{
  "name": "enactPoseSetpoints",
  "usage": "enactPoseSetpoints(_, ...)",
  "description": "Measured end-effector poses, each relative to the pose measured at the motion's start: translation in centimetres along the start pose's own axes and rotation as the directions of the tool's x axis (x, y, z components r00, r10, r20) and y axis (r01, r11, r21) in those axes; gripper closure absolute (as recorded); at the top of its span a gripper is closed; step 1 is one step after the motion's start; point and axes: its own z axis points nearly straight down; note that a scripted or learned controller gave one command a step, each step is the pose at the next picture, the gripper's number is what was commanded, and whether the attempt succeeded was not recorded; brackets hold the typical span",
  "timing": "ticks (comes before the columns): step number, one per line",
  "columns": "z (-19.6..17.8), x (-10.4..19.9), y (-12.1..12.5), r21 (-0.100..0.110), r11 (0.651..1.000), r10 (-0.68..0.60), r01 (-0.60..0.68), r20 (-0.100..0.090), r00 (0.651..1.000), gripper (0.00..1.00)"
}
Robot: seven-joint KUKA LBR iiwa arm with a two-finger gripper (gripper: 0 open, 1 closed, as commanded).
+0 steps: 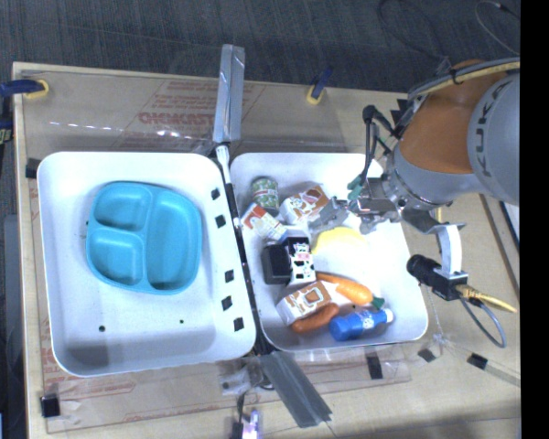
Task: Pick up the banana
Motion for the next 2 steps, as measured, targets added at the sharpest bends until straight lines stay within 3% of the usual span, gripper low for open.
enactPoseSetpoints(1, 10.3, -3.0, 2.1, -0.002, 1.000, -0.021, 0.021, 0.001, 1.000, 0.00)
enactPoseSetpoints(2, 13.8, -3.6, 5.8, -0.009, 0.999, -0.042, 0.042, 0.002, 0.999, 0.00)
